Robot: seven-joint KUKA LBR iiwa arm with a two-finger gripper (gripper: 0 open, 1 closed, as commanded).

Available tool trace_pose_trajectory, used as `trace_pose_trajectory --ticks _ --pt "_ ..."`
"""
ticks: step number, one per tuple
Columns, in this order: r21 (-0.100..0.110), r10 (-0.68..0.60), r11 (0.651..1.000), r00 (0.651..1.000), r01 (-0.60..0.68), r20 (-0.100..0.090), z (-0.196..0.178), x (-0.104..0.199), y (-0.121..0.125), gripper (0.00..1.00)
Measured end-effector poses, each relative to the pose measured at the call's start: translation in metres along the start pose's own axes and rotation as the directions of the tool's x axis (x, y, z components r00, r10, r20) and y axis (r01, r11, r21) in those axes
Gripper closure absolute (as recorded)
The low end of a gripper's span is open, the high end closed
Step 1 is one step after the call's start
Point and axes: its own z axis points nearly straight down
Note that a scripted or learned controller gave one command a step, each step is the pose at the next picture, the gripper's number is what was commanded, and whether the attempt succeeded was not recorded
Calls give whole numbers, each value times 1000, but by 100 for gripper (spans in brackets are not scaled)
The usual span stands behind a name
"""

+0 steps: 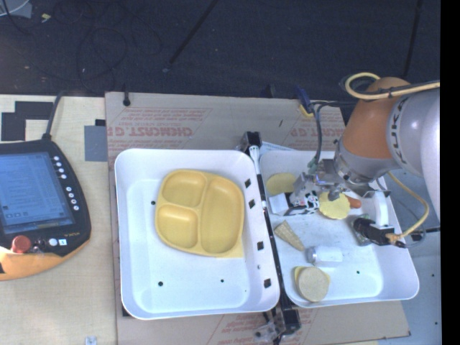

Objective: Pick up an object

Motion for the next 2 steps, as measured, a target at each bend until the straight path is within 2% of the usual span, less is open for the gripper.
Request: trace_pose_trajectory --ticks 2 --pt "-1 -1 1000 1000 1 -1 1 2 4 0"
